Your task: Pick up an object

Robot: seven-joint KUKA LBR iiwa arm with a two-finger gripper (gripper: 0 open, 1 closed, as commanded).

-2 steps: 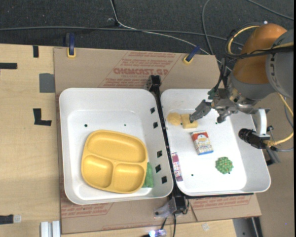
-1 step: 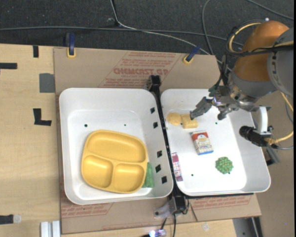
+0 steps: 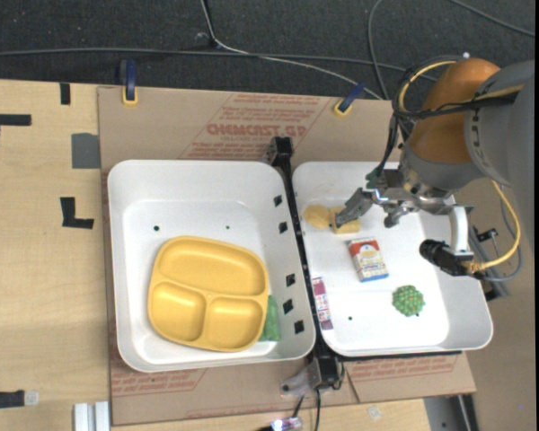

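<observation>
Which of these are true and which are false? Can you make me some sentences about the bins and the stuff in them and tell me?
1. The yellow tray lies in the left bin. True.
2. The green bumpy ball sits on the yellow tray. False: it lies in the right bin, near that bin's lower right corner.
3. The small red and white box lies in the right bin. True.
4. The gripper is above the left bin. False: it is above the right bin, close to a pale yellow piece.
5. The yellow tray has three compartments. True.
6. The red and white box touches the green ball. False: there is white bin floor between them.
</observation>
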